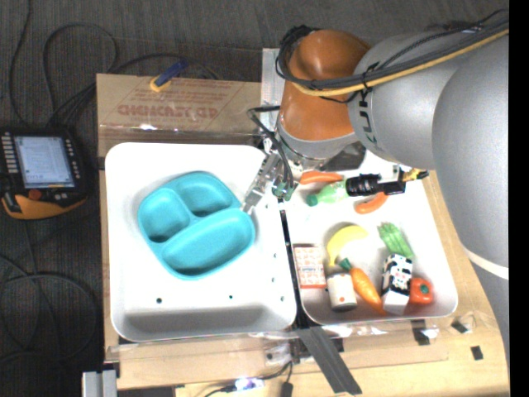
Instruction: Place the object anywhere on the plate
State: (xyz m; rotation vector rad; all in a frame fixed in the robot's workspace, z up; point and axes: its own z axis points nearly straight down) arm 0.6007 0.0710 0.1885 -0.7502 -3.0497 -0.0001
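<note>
A control pendant (37,168) is lying at the far left on the dark carpet (124,15), with cables trailing around it, well apart from the bins. A flat cardboard box (178,110) is sitting just behind the left bin (165,304), meeting its far rim.

The blue divided plate (197,222) is lying in the left bin, set diagonally toward the far left part. Bare white bin floor is showing in a wide strip along the near side. A narrower strip is showing between the plate and the bin's right wall.

The gripper (258,193) is hanging over the left bin's far right corner, slanting down just beside the plate's right rim. I cannot tell how far it is open, or whether it has hold of anything.

The right bin (434,230) is sitting crowded. A green bottle (326,193) and a red pepper (372,203) are lying along its far side. A red-and-white carton (308,267), a banana (347,240), a carrot (364,288) and a cow-patterned carton (397,275) are clustering, some of them touching, toward the near rim.

The grey arm (463,98) is looming over that bin's far right corner. Pale desk (483,337) is showing past its right rim.
</note>
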